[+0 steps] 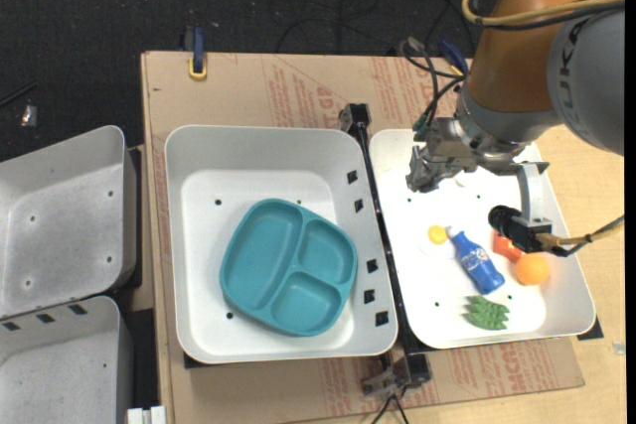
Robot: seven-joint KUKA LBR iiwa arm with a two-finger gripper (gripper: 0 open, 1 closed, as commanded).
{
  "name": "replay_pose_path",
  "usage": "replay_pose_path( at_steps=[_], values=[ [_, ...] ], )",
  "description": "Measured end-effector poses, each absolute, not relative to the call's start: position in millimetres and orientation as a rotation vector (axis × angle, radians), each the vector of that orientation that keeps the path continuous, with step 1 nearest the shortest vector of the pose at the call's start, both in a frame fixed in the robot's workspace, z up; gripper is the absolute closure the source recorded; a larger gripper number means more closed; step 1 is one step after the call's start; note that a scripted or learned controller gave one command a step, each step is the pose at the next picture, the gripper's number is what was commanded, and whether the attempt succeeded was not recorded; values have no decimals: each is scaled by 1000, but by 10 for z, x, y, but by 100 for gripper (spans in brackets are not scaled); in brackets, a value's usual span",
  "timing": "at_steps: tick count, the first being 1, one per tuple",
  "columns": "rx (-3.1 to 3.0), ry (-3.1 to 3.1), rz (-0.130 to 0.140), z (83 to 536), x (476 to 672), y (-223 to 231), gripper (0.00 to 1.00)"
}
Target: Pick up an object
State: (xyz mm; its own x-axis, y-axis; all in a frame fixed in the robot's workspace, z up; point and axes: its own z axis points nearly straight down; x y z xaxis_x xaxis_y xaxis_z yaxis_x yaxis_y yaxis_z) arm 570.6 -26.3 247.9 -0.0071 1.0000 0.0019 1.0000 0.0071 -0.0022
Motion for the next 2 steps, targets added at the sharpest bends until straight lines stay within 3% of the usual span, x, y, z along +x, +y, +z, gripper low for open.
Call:
replay_pose_path(
  at_steps=[2],
  values=[
    [-2209, -2228, 2, 2346, 5321, 753, 100]
  ],
)
